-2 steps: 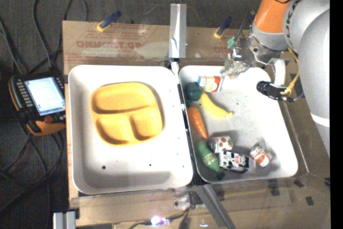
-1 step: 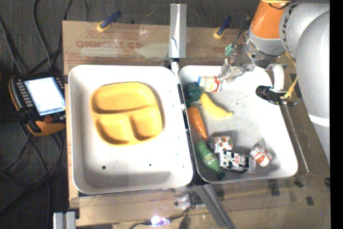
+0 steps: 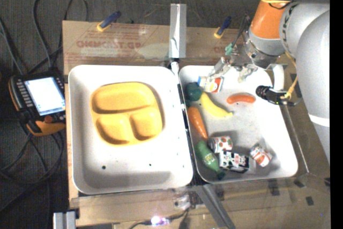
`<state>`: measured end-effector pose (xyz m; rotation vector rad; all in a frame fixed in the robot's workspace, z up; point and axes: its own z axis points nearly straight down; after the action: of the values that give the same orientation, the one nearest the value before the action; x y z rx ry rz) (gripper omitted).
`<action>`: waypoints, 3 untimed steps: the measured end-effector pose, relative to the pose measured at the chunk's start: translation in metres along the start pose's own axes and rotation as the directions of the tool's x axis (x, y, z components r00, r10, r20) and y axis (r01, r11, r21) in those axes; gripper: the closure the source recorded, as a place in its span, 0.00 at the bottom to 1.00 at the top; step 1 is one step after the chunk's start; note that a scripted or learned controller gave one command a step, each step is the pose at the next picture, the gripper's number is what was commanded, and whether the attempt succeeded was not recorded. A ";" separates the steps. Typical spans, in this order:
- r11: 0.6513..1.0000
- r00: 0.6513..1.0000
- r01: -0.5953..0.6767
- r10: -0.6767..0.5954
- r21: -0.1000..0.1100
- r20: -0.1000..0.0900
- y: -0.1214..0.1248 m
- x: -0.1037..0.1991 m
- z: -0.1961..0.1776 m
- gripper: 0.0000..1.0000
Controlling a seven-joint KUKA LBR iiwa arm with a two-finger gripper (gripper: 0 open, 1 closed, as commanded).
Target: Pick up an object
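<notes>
Here, we log:
Claw (image 3: 233,68): open, we see nothing in it, above right bin (image 3: 284,131) far edge.
Banana (image 3: 214,106): beside sausage (image 3: 240,98).
Tray (image 3: 127,111): left bin (image 3: 80,169).

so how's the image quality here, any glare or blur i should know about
In the camera view, light is uneven: the white bins are bright, the surrounding floor dark and grainy. The tablet screen at left is blown out, and a small glare spot sits at the bottom edge. The gripper looks slightly soft, while the banana and carrot read clearly.
</notes>
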<state>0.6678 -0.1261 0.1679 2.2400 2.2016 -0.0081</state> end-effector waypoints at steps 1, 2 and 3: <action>1.000 1.000 0.014 -0.014 -0.011 0.000 -0.008 0.004 0.078 0.00; 1.000 1.000 0.015 -0.015 -0.010 0.001 -0.008 0.004 0.068 1.00; 1.000 1.000 0.015 -0.015 -0.010 0.001 -0.008 0.004 0.068 0.00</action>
<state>0.6600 -0.1226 0.0995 2.2182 2.2126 0.0022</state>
